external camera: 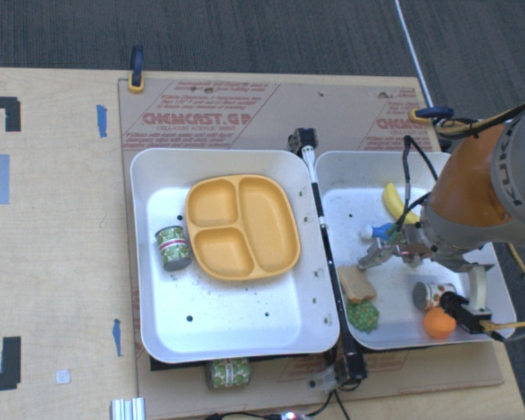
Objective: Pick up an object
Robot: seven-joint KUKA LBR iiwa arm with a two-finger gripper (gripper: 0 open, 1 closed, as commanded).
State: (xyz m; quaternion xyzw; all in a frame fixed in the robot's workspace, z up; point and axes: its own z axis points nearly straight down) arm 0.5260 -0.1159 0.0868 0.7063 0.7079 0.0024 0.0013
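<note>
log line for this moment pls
arm over right bin | gripper low, nothing held | toast just below | plate in left bin

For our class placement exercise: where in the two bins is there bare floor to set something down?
Left bin: bare floor below the yellow tray, toward the near wall. Right bin: a bare patch at its upper left, beside the banana. Its lower half is crowded around the claw, bread and orange.

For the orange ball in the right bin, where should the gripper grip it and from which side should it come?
Grip the orange ball across its middle, coming straight down from above. It is round, so any width across it works, but it sits near the right bin's front wall with a small can-like object close behind it. Fingers would probably best close left-right to avoid both. The gripper is further left.
</note>
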